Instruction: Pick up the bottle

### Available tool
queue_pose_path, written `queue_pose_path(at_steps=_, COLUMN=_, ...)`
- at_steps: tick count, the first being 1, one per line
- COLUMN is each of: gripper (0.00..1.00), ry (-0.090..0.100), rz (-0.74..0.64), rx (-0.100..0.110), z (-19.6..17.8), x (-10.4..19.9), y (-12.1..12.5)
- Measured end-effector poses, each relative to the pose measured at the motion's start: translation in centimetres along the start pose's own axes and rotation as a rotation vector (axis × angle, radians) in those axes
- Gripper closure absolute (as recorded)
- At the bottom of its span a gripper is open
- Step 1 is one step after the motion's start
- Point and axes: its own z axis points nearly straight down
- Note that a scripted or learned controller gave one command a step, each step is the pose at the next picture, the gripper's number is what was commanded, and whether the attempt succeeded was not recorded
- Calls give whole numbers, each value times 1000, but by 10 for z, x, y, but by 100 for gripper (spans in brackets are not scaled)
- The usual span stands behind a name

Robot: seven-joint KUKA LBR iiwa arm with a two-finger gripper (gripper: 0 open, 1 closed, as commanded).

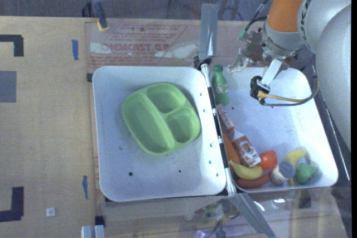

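One green bottle (220,85) lies tight against the right bin's left wall (215,114); gripper (244,62) hovers nearby, its grip state unreadable. Fingers could jam against that wall.

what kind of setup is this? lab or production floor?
Most likely a robotics lab grasping bench, not production. The KUKA arm reaches over two white bins; one holds a green divided plate, the other a green bottle and toy food. Blue tape marks dot the plywood bench.
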Motion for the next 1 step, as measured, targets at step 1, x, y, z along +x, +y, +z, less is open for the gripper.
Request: queue_pose_path(at_steps=1, gripper=0, ry=2, rz=-89, rx=-2, z=97, x=-28, y=13)
